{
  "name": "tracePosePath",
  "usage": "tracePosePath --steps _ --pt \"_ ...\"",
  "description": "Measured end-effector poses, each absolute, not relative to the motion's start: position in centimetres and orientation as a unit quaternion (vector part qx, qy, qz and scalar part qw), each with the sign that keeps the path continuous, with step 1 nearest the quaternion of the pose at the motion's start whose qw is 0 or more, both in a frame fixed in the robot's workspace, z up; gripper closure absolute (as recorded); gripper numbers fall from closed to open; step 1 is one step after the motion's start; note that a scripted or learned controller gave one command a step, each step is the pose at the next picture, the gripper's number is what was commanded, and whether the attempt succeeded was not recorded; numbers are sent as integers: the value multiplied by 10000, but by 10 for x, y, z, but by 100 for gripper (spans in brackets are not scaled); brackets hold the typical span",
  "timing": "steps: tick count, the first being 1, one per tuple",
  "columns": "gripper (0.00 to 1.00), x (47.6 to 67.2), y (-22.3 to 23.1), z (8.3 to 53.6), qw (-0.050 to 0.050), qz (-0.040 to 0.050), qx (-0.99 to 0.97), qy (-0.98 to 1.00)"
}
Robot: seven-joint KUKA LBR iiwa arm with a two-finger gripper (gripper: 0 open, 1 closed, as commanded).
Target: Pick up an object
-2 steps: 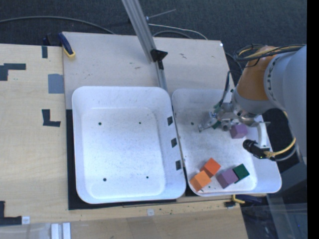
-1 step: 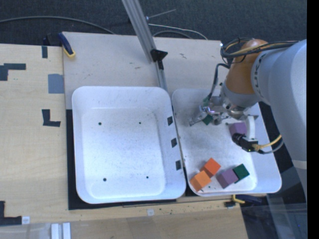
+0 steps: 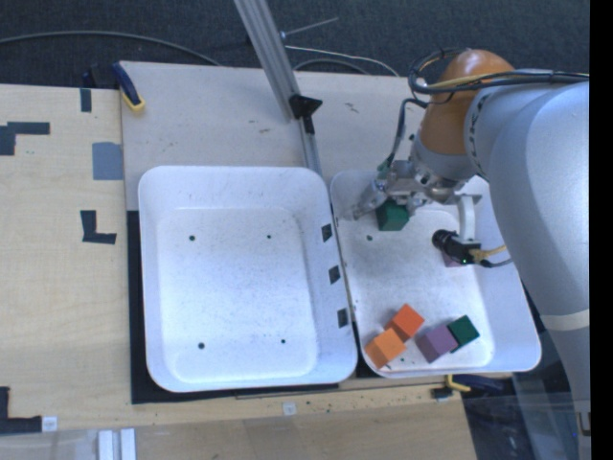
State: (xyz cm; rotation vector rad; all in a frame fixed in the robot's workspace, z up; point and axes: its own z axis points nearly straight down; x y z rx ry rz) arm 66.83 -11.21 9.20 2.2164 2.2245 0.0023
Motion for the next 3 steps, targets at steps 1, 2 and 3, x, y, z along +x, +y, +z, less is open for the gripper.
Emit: tracePosePath --steps 1,2,3 --pt "100 666 -113 101 -3 -17 7058 7084" --pt "100 657 -30 197 8 29 7042 7100" --pt "100 630 45 191 -18 1 7040 7102"
